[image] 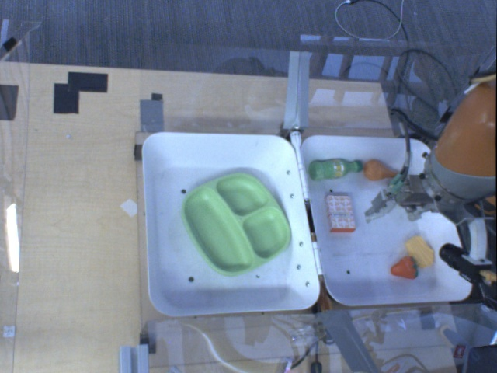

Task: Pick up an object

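Hovering low over the right bin (435,290), the hand (382,205) reaches in from the right on the grey arm (466,142) with its orange band; its fingers look spread and nothing sits between them, so it grasps no object. Just to its left lies a small flat packet (340,212) with a red-and-white pattern, close to the fingertips but apart from them. Further up the same bin, a green bottle (335,168) lies on its side, and just beside the bottle's cap end sits an orange item (378,170) — the two appear nearly touching. Toward the bin's lower right, a yellow piece (420,250) rests just beside a red-orange one (403,268), both well apart from the hand. The left bin (167,286) holds a light green divided plate (236,223) with three compartments, tilted at an angle within the bin. Both bins sit side by side on the pale wooden table (78,231), which carries black tape marks (78,90) near its upper left — cables (373,10) loop across the dark floor beyond.
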### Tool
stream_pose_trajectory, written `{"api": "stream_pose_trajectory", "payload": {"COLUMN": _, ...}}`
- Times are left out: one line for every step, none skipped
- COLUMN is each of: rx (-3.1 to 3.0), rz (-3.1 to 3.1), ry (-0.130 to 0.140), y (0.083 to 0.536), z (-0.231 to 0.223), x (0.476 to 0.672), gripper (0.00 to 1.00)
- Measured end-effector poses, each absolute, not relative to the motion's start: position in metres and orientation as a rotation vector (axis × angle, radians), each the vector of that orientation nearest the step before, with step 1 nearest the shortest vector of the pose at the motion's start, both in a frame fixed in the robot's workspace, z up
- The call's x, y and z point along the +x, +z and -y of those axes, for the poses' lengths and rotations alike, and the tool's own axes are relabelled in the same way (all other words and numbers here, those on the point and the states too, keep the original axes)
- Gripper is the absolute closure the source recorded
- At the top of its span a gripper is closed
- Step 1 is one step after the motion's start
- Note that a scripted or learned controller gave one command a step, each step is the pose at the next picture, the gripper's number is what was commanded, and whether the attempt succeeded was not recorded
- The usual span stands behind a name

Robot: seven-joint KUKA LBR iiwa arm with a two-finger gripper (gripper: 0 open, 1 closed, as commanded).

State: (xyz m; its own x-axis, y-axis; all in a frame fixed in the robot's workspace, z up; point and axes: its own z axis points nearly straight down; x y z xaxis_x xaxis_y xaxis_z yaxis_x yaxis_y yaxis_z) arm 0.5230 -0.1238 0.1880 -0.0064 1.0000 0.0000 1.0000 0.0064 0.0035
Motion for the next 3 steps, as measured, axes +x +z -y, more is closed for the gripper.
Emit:
{"api": "stream_pose_trajectory", "payload": {"rx": 2.265, "rz": -2.166, "ry": 0.013, "y": 0.102, "z": 0.088, "x": 0.560, "gripper": 0.00}}
{"api": "stream_pose_trajectory", "payload": {"rx": 2.297, "rz": -2.131, "ry": 0.013, "y": 0.089, "z": 0.093, "x": 0.596, "gripper": 0.00}}
{"api": "stream_pose_trajectory", "payload": {"rx": 2.293, "rz": -2.133, "ry": 0.021, "y": 0.101, "z": 0.091, "x": 0.598, "gripper": 1.00}}
